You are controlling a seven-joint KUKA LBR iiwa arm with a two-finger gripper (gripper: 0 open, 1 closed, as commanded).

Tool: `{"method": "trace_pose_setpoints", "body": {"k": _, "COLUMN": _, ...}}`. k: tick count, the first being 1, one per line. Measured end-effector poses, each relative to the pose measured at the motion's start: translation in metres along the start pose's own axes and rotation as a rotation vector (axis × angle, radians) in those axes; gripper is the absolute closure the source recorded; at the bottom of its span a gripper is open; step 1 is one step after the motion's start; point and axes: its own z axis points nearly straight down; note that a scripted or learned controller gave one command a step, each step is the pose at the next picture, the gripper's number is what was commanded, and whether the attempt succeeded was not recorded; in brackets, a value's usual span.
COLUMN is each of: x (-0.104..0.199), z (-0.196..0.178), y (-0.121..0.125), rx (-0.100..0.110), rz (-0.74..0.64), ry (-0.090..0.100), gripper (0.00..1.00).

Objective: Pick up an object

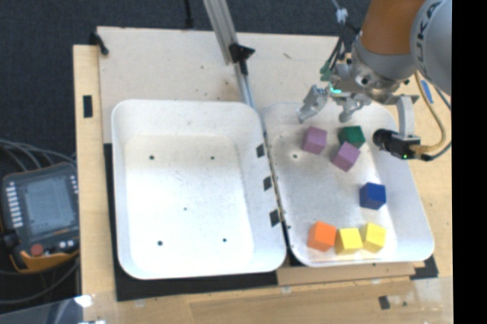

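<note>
My gripper point(329, 109) hangs over the far end of the right bin point(403, 239), its two fingers spread open with nothing between them. Just below it lie a purple block point(314, 140), a green block point(351, 136) and a second purple block point(346, 156). A blue block point(372, 195) sits further toward the front. Along the bin's near edge stand an orange block point(322, 236) and two yellow blocks point(350, 240) point(374, 236) in a row.
The left bin point(190, 185) lies beside the right one, separated by a narrow ridge. A slanted metal post point(217, 3) rises from behind the bins. A teach pendant point(42, 212) rests off the bench at the left.
</note>
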Motion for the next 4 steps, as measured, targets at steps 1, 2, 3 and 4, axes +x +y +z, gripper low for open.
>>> {"method": "trace_pose_setpoints", "body": {"k": 1, "x": 0.0, "z": -0.003, "y": 0.001, "rx": -0.005, "rz": 0.0, "ry": 0.0, "gripper": 0.0}}
{"method": "trace_pose_setpoints", "body": {"k": 2, "x": -0.003, "z": 0.059, "y": 0.004, "rx": 0.001, "rz": 0.003, "ry": -0.002, "gripper": 0.0}}
{"method": "trace_pose_setpoints", "body": {"k": 3, "x": -0.002, "z": 0.119, "y": -0.005, "rx": 0.001, "rz": 0.005, "ry": -0.002, "gripper": 0.0}}
{"method": "trace_pose_setpoints", "body": {"k": 4, "x": -0.003, "z": 0.157, "y": -0.005, "rx": -0.002, "rz": 0.006, "ry": -0.002, "gripper": 0.0}}
